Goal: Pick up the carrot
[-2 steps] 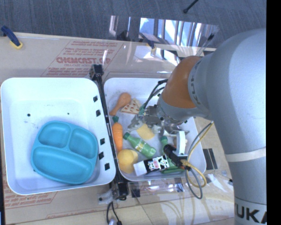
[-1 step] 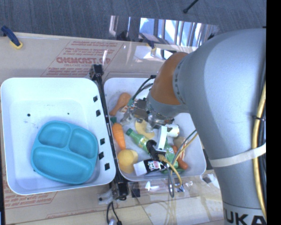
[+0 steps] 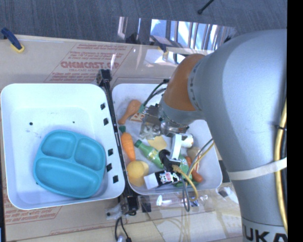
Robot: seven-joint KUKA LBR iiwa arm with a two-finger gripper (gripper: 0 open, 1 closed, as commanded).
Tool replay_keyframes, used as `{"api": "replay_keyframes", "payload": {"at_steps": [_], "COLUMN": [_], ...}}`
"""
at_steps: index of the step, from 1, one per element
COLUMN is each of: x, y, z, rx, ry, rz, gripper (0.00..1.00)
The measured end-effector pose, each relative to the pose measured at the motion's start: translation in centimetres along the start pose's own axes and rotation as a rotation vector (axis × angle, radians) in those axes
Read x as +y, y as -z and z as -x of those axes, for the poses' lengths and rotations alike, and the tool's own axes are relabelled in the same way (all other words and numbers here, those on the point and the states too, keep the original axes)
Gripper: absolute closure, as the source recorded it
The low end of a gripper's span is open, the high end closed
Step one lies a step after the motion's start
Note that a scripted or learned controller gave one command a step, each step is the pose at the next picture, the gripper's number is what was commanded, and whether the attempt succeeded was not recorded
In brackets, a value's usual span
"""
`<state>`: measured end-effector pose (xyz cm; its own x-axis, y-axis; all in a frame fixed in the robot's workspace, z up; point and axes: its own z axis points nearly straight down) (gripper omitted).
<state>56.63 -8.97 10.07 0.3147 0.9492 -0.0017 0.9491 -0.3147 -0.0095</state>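
Note:
The carrot point(image 3: 128, 146) is orange with a small green top and lies along the left wall of the right bin point(image 3: 210, 135), pointing toward the front. My gripper point(image 3: 159, 132) hangs low over the middle of that bin, just right of the carrot and apart from it. The grey arm and its orange band point(image 3: 184, 87) cover the bin's right side. Nothing from the bin is seen lifted.
Around the carrot lie an orange-brown food piece point(image 3: 133, 108), a yellow lemon point(image 3: 136, 170), a green bottle point(image 3: 150, 153), a white bottle with a black label point(image 3: 159, 178) and a small orange piece point(image 3: 195, 176). A blue divided plate point(image 3: 70, 163) sits in the left bin point(image 3: 20, 105).

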Motion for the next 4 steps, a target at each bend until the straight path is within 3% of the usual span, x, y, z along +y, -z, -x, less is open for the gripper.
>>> {"api": "replay_keyframes", "payload": {"at_steps": [1, 2, 3, 4], "x": [0.0, -3.3, -3.4, -3.4], "y": [0.0, -1.1, -0.2, -0.2], "z": [0.1, 3.6, 3.5, 3.5], "rx": [-0.002, 0.002, 0.004, 0.004], "ry": [0.0, -0.544, -0.534, -0.533], "rz": [0.0, -0.004, -0.013, -0.013], "gripper": [0.0, 0.0, 1.0, 0.0]}}
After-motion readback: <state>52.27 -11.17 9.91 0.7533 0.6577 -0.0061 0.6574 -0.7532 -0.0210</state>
